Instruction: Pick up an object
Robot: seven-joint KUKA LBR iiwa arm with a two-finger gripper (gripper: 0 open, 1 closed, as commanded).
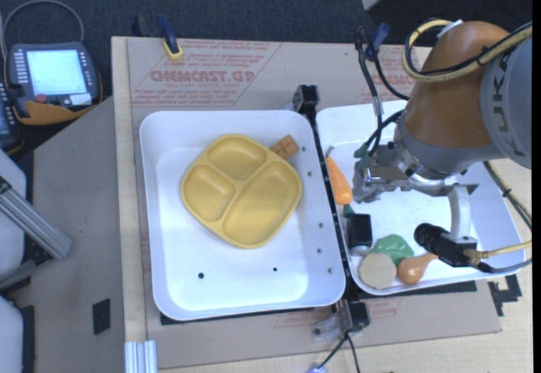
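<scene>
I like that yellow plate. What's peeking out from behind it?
A small brown block pokes out past the yellow plate's far corner. The plate covers the rest.

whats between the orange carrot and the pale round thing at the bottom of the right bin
In the camera view, a small black block lies between the carrot and the pale round piece, near the right bin's left wall.

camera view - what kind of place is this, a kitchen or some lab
Most likely a robotics lab, not a kitchen: a grey and orange robot arm reaches over two white bins on a bench, a teach pendant lies at the left, and the food items look like toys, such as the carrot.
</scene>
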